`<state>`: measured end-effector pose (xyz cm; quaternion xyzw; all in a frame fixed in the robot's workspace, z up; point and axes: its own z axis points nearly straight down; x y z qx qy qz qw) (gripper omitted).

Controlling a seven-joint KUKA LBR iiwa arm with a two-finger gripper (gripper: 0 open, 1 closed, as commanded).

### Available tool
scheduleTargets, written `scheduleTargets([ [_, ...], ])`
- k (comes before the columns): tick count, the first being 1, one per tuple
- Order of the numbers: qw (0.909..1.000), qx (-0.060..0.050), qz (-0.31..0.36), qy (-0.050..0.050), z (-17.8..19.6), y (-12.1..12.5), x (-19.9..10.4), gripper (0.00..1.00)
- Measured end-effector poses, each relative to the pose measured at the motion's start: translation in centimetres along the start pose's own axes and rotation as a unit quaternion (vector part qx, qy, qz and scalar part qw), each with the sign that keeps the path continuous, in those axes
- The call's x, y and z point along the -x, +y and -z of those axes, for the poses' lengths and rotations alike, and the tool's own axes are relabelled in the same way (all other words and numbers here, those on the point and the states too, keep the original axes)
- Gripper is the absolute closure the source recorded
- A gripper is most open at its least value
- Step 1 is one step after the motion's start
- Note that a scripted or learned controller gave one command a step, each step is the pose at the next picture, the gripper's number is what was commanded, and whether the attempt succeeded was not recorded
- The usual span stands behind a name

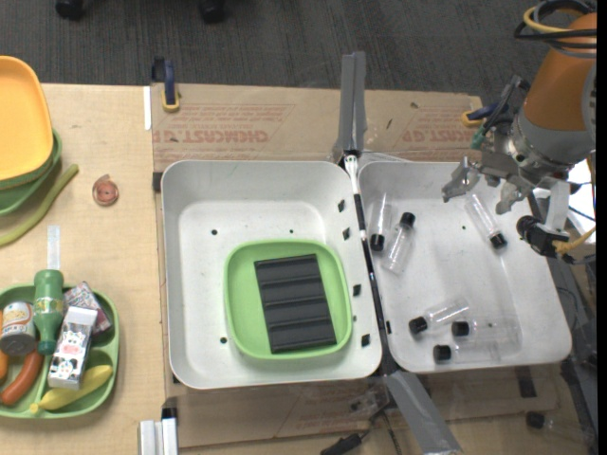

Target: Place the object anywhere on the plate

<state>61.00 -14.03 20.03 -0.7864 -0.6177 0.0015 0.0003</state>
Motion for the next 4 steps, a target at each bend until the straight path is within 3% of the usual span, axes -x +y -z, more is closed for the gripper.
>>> scheduleTargets([
  [1,1.0000,0.001,-0.004,0.000,1.4,3.1,3.5,0.00],
  [2,0.9997,0.001,-0.026,0.000,7.8,3.1,5.8,0.00],
  [3,0.9995,0.001,-0.032,0.000,20.4,6.3,5.3,0.00],
  [4,0.9998,0.000,-0.022,0.000,24.1,6.5,6.1,0.00],
])
